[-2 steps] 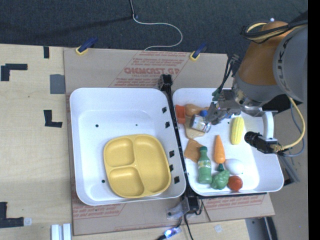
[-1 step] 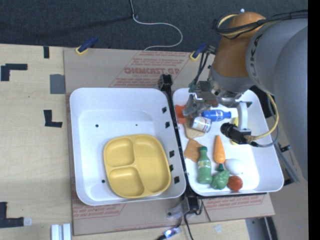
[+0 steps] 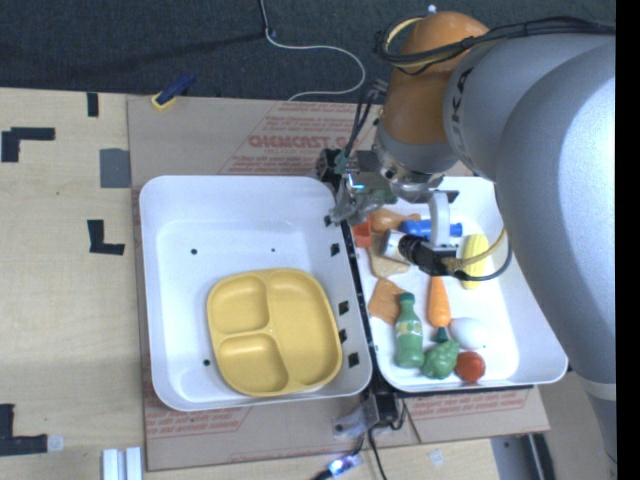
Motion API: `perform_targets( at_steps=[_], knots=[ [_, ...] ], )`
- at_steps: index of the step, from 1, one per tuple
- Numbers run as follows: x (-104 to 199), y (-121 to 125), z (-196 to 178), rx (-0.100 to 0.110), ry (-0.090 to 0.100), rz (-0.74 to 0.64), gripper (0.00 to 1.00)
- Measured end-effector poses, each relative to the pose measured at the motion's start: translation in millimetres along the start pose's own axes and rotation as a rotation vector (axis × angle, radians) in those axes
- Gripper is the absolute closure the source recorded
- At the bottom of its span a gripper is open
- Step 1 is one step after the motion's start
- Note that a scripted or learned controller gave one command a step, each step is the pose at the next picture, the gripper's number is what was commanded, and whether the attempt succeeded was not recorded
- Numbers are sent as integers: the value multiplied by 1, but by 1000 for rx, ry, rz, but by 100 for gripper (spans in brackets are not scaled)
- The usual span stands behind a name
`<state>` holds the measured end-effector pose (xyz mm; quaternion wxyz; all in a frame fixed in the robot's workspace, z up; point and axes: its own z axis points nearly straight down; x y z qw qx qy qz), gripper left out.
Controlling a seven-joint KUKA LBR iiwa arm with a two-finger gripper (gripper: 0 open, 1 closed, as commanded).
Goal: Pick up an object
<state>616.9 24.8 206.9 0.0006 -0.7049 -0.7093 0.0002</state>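
My gripper [image 3: 392, 206] hangs low over the far left part of the right bin [image 3: 520, 363], under the orange wrist band. Its lower end sits among the toys, so its state is hidden. Just below it lie a tan bread slice [image 3: 386, 258], a small red piece [image 3: 362, 234] and a blue piece [image 3: 442, 230]. Nearer the front are a second bread slice [image 3: 383, 301], a green bottle [image 3: 407, 332], a carrot [image 3: 438, 302], a white egg [image 3: 466, 332], a green broccoli [image 3: 438, 359] and a red tomato [image 3: 470, 366]. A yellow banana [image 3: 478, 253] lies at the right.
The left bin [image 3: 170, 268] holds a yellow divided plate [image 3: 272, 330]. The ridge where the two bins meet runs just left of the gripper. The bulky grey arm covers the right bin's far right side. A white cable [image 3: 310, 48] trails behind the bins.
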Motion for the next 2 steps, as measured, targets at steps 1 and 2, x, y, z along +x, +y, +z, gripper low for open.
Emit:
perform_targets(
  at_steps=[1,2],
  knots=[
    [57,11,-14,-1,2,-1,100],
    [77,27,-27,-1,0,3,100]
  ],
)
